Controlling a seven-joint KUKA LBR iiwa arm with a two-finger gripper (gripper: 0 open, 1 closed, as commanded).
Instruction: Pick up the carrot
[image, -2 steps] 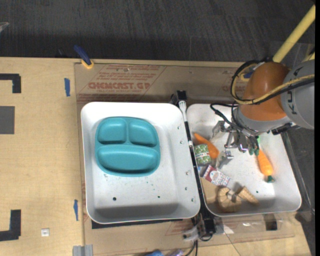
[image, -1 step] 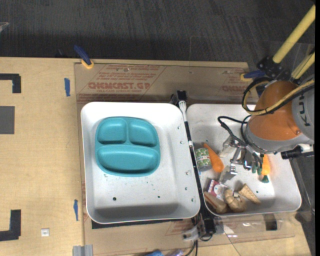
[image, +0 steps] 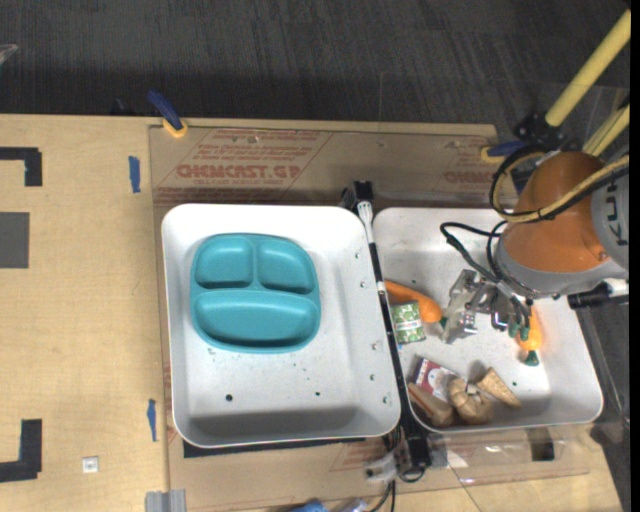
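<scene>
**Gripper over right bin, carrot beside it**

So, camera view: we see the gripper (image: 463, 312) low in the right bin (image: 570, 385), arm coming in from the right w/ its orange band. The carrot (image: 415, 298) lies near the bin's left wall, just left of the gripper; can't tell if they touch. Whether the claw is open or closed we can't tell. A green packet (image: 407, 322) sits just below the carrot. The left bin (image: 340, 390) holds a teal divided plate (image: 256, 291).
</scene>
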